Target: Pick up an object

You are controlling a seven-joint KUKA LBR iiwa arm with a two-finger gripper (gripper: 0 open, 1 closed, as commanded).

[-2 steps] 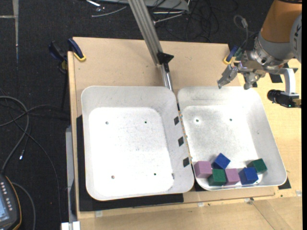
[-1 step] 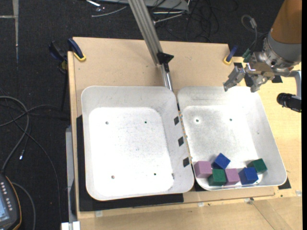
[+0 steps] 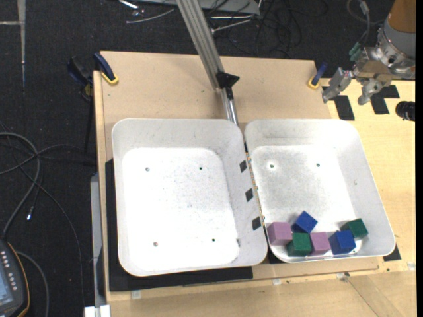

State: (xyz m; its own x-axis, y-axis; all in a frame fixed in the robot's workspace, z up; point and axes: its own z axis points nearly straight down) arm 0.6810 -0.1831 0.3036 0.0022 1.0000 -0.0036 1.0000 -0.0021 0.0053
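Item: six small cubes, two purple (image 3: 280,232), two blue (image 3: 305,221), two green (image 3: 301,244), clustered along right white bin's (image 3: 330,150) near wall; no long axis. Gripper (image 3: 357,88): fingers spread, grasping nothing, above wooden counter (image 3: 172,84) beyond that bin.

2 white bins (image 3: 178,132) side by side on a wooden bench (image 3: 165,84), black cables (image 3: 26,177) alongside

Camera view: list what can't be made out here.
- Arm: cut off by the top right edge of the camera view.
- Gripper: whether open or shut, too small to tell.
- Blocks in the right bin: clustered; which touch or overlap is unclear.
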